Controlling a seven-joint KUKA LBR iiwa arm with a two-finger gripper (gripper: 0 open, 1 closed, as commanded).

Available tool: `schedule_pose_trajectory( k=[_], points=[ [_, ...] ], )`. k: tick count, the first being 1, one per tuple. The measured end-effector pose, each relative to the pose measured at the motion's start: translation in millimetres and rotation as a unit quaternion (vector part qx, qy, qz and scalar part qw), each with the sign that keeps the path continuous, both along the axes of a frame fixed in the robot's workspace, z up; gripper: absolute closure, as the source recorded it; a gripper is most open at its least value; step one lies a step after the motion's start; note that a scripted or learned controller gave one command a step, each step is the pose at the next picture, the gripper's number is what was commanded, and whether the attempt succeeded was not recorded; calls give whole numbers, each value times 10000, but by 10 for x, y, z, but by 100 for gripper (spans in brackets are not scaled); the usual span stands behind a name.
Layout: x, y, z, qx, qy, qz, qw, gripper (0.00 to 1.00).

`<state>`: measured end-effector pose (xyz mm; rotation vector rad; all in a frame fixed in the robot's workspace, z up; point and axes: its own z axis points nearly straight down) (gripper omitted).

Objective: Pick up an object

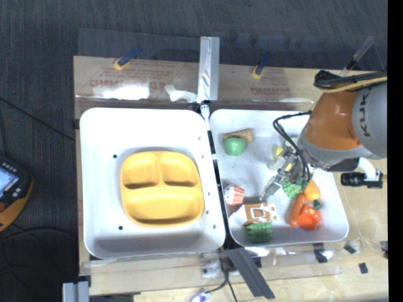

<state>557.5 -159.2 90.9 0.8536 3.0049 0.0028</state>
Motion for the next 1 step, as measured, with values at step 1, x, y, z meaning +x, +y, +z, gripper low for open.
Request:
schedule_pose_trajectory(
  k=[1],
  points=[
    [676,-264,-13,1,16,98,10000,0]
  ],
)
